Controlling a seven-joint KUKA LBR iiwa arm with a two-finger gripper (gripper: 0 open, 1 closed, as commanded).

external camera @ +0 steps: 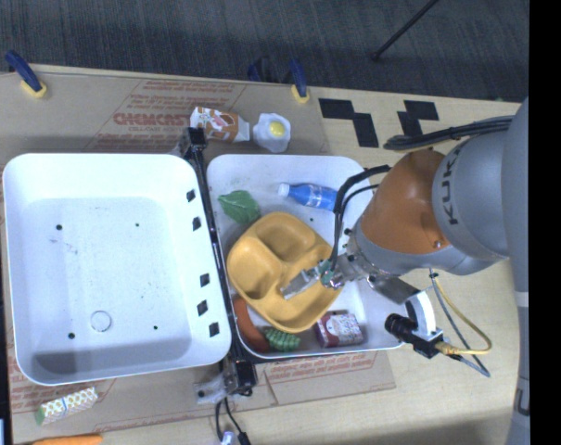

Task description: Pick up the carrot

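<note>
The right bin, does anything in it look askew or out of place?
Yes. The yellow tray sits tilted over the other items in the right bin, and it covers most of the carrot at the lower left. The pincer is at the tray's rim.

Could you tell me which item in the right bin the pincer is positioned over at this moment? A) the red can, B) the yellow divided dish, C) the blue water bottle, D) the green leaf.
B: the pincer sits over the yellow divided dish, while the blue bottle lies apart near the bin's far wall.
</note>
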